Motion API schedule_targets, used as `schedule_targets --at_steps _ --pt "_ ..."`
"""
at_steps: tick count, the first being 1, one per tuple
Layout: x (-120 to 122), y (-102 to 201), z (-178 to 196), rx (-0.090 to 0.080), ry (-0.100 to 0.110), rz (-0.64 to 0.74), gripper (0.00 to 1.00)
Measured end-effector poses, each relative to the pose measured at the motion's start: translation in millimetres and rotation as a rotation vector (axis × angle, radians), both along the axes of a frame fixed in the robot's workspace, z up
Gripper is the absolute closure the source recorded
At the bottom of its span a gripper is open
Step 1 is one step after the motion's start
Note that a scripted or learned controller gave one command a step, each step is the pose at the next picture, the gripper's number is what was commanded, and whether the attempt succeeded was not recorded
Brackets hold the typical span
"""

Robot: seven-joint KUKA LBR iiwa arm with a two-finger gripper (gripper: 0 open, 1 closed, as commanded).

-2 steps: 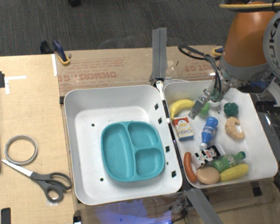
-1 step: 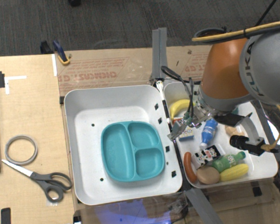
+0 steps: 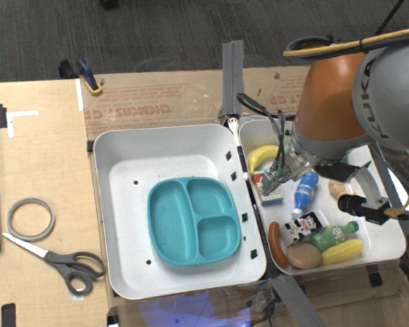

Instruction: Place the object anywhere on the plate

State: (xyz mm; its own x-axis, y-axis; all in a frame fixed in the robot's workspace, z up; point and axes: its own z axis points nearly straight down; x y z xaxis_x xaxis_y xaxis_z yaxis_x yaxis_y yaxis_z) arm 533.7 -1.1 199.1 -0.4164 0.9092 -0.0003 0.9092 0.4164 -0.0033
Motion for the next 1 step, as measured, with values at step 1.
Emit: schedule_targets --at_steps 1 --pt "33.2 40.8 10.4 0.000 -0.002 -0.053 1.00"
